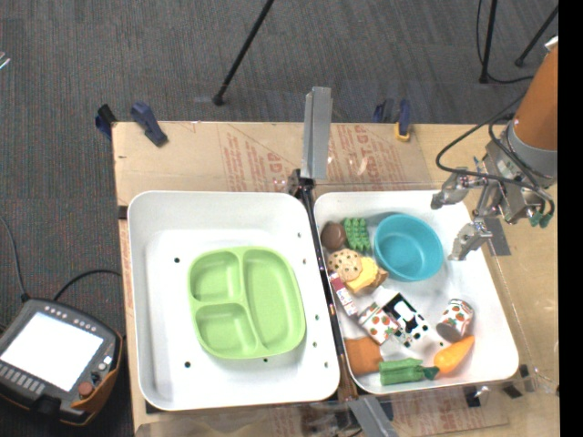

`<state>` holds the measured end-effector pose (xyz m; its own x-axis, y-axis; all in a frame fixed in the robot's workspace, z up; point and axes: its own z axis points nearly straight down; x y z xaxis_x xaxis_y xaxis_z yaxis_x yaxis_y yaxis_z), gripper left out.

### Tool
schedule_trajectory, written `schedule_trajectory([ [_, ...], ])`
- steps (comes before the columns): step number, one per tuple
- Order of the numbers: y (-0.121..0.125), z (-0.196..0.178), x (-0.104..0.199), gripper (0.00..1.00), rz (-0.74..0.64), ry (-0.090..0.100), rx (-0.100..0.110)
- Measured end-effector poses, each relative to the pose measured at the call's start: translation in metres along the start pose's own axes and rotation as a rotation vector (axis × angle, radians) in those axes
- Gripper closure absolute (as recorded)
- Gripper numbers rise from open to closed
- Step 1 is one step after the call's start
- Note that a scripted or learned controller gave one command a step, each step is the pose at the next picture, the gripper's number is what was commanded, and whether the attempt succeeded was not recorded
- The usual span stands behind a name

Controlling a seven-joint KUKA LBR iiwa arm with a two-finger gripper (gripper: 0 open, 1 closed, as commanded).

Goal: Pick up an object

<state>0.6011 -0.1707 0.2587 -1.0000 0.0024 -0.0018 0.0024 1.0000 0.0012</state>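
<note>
The right bin (496, 285) holds several small items: a blue bowl (407, 247), a green block (357, 233), a brown ball (333, 236), a cookie (344, 262), a black-and-white cube (406, 316), a patterned cup (455, 318) and an orange carrot (454, 355). My gripper (453, 224) hangs above the bin's far right part, just right of the blue bowl. It is open, with nothing between its fingers (465, 242).
A green divided plate (246, 300) lies in the left bin (150, 244). A grey post (317, 139) stands behind the seam between the bins. A tablet (50, 353) lies on the floor at lower left. Clamps sit on the bench's far edge.
</note>
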Motion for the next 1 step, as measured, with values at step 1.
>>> schedule_trajectory([
  [1, 0.0366, 0.138, -0.0075, 0.0, -0.105, -0.001, -0.001],
])
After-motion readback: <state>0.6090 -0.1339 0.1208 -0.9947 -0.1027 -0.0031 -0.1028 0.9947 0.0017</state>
